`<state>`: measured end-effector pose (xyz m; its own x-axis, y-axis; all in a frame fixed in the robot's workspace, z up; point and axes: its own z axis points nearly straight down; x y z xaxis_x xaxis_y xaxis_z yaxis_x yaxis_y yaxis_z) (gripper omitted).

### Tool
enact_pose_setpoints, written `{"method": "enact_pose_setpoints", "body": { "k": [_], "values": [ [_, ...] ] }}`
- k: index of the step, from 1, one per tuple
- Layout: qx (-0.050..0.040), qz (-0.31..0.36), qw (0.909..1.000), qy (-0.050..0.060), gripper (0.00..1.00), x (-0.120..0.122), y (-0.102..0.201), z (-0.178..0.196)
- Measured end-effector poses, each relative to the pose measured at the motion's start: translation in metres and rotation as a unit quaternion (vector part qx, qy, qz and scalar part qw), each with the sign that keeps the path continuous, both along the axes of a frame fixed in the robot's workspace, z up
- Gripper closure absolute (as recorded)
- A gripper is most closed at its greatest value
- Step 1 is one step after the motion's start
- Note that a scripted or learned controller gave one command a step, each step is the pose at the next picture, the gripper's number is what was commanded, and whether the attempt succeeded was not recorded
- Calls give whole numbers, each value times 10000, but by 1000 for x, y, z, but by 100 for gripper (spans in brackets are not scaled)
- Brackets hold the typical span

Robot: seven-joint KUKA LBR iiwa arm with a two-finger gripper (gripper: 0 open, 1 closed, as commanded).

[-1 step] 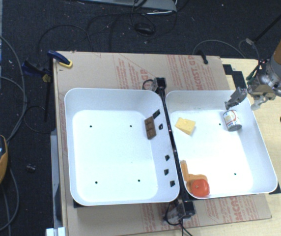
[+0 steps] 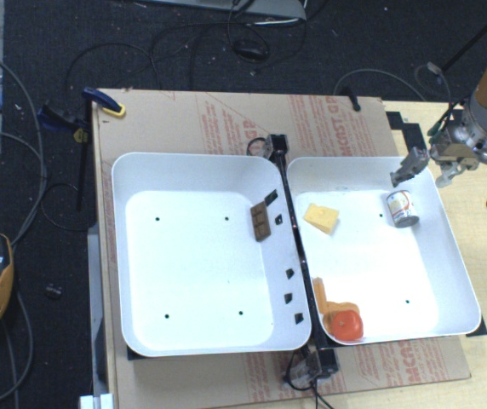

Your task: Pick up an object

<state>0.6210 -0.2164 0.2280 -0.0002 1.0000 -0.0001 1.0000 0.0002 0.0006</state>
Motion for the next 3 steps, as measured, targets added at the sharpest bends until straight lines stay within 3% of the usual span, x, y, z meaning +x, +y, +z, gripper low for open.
{"method": "enact_pose_setpoints", "body": {
  "k": [2, 3],
  "values": [
    [6, 3, 10000, 21, 0, 6, 14, -95],
    [12, 24, 10000, -29, 0, 9, 17, -112]
  ]
}}
